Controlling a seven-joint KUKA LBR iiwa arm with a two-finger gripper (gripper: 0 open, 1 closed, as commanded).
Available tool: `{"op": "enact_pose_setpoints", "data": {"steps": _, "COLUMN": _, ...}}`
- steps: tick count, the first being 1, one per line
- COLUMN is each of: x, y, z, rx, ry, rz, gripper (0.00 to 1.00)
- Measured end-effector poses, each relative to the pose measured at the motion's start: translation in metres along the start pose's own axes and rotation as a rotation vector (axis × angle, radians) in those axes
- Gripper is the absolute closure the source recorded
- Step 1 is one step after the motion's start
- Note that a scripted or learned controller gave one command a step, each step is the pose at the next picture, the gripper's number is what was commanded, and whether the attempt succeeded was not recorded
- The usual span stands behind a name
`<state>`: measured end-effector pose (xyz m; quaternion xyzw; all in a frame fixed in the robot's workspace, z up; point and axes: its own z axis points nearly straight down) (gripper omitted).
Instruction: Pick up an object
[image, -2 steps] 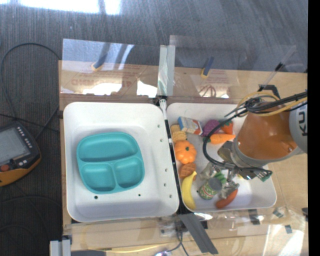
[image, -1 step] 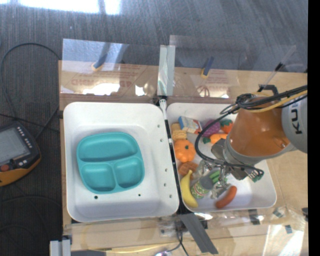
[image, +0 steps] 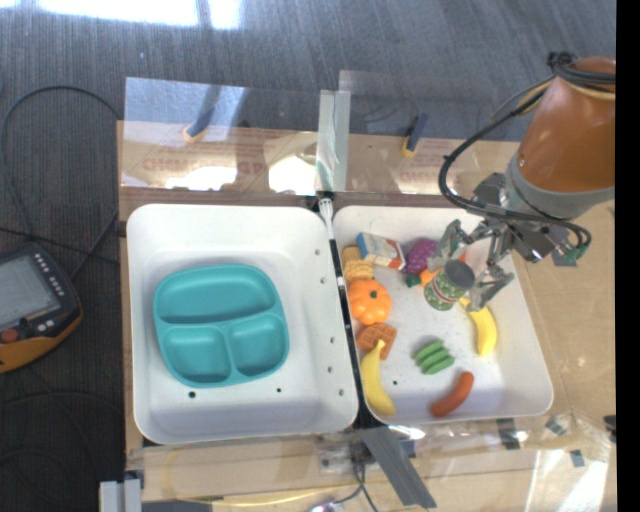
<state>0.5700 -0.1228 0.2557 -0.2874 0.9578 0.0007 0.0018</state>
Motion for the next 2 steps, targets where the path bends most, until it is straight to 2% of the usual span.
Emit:
{"op": "enact_pose_setpoints", "data": {"steps": 1, "x": 0.001, "y": 0.043, "z": 0.073, "rx": -0.003, "ry": 0.002, "rz": -0.076, "gripper": 1.00}}
{"op": "enact_pose_setpoints", "data": {"steps": 2, "x": -0.048, "y": 0.018, "z": 0.039, "rx": -0.001, "ry": -0.001, "rz": -0.219, "gripper": 1.00}}
